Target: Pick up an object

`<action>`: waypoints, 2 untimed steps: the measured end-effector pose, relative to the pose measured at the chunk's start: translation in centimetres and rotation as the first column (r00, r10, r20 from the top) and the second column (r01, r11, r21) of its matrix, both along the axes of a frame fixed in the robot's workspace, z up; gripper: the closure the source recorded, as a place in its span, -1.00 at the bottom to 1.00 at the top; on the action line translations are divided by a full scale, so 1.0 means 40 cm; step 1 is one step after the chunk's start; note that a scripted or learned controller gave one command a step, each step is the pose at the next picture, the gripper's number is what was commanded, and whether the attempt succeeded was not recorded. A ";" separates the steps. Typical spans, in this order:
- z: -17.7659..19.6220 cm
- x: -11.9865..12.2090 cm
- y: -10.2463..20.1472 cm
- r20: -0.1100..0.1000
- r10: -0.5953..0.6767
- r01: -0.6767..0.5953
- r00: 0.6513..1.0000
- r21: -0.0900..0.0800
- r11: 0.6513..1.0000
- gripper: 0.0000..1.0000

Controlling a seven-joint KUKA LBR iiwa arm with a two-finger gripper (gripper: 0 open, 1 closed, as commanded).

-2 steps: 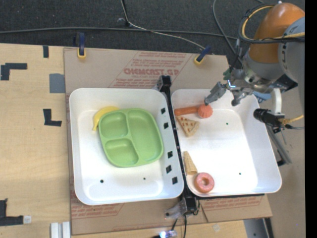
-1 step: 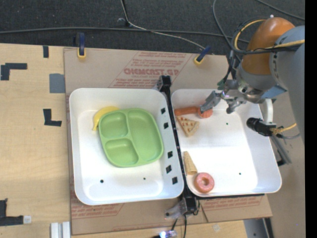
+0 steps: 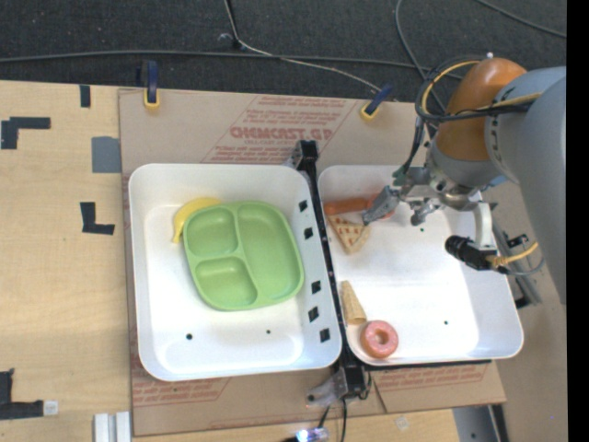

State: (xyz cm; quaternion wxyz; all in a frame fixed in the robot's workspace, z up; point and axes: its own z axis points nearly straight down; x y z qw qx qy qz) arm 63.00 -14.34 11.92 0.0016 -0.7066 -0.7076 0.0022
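Over the right bin (image 3: 479,334), gripper (image 3: 400,207) with fingers spread, above waffle (image 3: 350,235)

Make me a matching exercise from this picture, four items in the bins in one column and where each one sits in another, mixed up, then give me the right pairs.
1. green divided plate
2. yellow banana
3. pink donut
4. waffle piece

A. right bin, near front edge
B. middle of left bin
C. right bin, back left part, near the gripper
D. left bin, tucked under the plate's back left edge

Pairs: 1-B, 2-D, 3-A, 4-C
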 end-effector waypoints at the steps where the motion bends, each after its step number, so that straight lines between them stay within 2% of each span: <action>1: 0.032 0.003 0.002 0.003 0.002 -0.002 1.000 0.000 1.000 1.00; 2: 0.138 -0.002 0.002 0.008 0.000 0.000 1.000 0.001 1.000 1.00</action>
